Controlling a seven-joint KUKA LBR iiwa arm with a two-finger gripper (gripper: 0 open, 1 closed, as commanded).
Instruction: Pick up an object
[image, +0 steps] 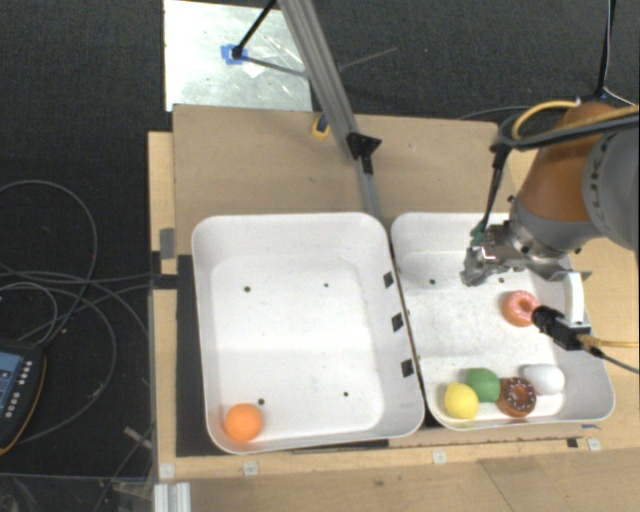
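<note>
The end effector (482, 262) hangs at centre right; its state cannot be told. The pink donut (519, 307) looks light and stiff, best gripped across its ring.

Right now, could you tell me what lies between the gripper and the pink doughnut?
Bare white bin floor is all that lies between the gripper and the pink doughnut, seen in the overhead camera view.

The grey arm (610, 185) enters from the right edge of the frame, in its upper right part, and bends down and leftward. Its orange band (555, 180) sits just above the wrist, with dark and yellow cables looping over it. Below the band the wrist narrows to the hand (482, 262), a small metal part pointing down and to the left, right of the frame's centre.
</note>
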